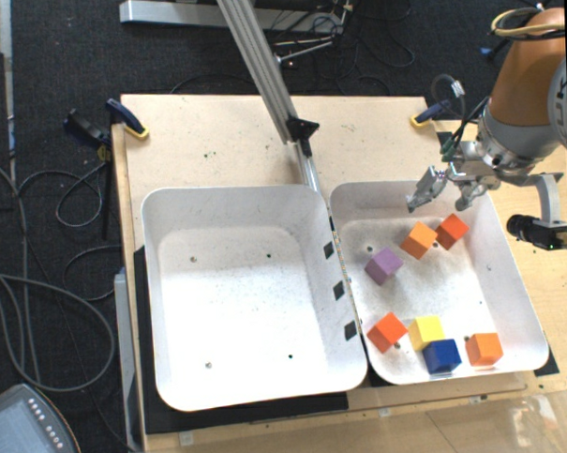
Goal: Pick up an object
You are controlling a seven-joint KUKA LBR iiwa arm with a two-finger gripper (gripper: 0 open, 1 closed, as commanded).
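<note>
Seven small blocks lie in the right bin (510,267): a red block (452,229) and an orange block (419,240) sit just below the gripper (445,193), whose fingers hang spread apart, grasping nothing, above the bin's far end.

The arm (530,79) is running off the right edge above the pincer (446,190), so its upper part is cut off. A screen (25,439), far to the pincer's lower left, is being clipped by the corner. A pole (258,62), up to its left, is leaving the top edge.
</note>
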